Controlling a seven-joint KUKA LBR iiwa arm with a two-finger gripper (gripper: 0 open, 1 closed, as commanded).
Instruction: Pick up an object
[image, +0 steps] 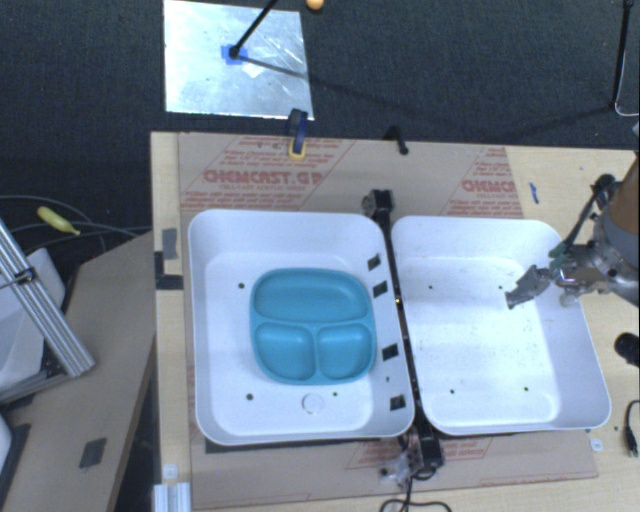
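- The gripper (520, 292) hangs over the right bin (470, 400) near its right rim; its spread is hard to read from this slant.
- The blue divided plate (308, 325) lies mid-floor in the left bin (225, 400), well apart, so closing here would likely grasp nothing.
- Crossing over risks clipping the bins' shared rim.

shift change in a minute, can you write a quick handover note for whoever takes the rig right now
Gripper: over the right bin, toward its right side, arm reaching in from the right. Nothing visible between its fingers; whether they are open or shut cannot be told from this view.
Things: a blue divided plate lies flat in the middle of the left bin. A small pale disc lies in front of it in that same bin.
Done: nothing picked yet.
Left: the whole pick. The plate, the likeliest target, sits in the other bin from the gripper, so the arm would have to cross over.
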